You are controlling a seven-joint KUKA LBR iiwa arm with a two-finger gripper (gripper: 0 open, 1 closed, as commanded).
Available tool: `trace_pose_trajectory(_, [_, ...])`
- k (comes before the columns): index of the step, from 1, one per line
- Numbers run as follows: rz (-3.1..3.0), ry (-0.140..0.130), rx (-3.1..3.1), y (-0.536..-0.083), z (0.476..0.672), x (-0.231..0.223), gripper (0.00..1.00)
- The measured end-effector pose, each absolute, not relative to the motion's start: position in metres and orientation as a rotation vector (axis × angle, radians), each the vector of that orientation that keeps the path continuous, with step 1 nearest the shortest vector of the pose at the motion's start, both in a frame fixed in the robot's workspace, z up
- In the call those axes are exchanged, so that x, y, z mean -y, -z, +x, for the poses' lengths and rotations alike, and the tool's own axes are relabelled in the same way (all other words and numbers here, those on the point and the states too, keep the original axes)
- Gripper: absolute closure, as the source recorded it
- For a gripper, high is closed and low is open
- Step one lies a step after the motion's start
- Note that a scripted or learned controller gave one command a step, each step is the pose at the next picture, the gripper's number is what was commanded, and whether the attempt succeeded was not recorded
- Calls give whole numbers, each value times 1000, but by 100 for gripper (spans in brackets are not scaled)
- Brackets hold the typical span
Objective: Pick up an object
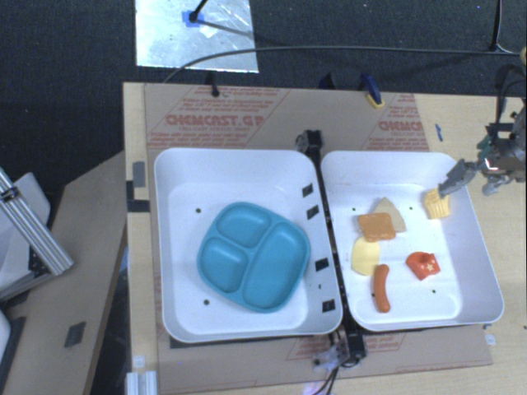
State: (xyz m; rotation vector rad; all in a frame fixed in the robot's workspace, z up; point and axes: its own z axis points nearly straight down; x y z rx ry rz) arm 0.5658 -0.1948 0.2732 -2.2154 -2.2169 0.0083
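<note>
A: Looking down on two white bins side by side: left bin [177, 220] holding a blue divided plate [254, 255], right bin [469, 245] holding the small food pieces.

B: Listing those: yellow corn piece [437, 204] near the far right wall, orange square [376, 226] lying partly over a pale wedge [394, 214], yellow lump [366, 256] just below, sausage [381, 288] toward the near edge, red piece [423, 265] beside it.

A: Reaching in from the right, gripper [451, 185] hanging just above and touching, or nearly touching, the corn piece. Seeing one grey finger clearly, no second one. Open or closed: cannot tell.

B: Holding anything? Nothing showing between fingers, so not claiming a grasp.

A: Worrying about that spot. Corn sitting close to the bin wall, so possibly clipping the rim while descending.

B: Also risking a nudge instead of a pinch: fingertip landing on the top edge, pushing the piece sideways, closing on air.
</note>
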Motion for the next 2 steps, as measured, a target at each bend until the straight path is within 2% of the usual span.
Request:
trace_pose_trajectory(1, [-2218, 1, 2227, -279, 568, 194, 0])
trace_pose_trajectory(2, [-2217, -2, 2223, -220, 575, 190, 0])
